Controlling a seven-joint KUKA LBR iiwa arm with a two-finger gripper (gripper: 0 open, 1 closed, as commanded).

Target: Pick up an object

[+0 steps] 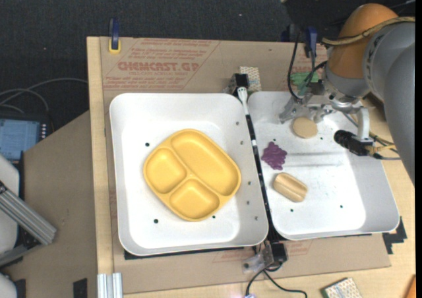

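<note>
Claw spread wide, tips straddling the tan round piece in the right bin.

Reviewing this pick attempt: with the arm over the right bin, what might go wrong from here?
The gripper sits over the round tan piece near the right bin's far wall, so a descent may clip that rim. The piece looks low and rounded and may slip out. The purple piece and tan roll lie close by and could get nudged.

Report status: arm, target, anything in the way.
Gripper low in right bin, over the round tan piece. Grasp unconfirmed. Purple lump and tan block lie nearer, apart from it. Yellow tray in left bin.
</note>
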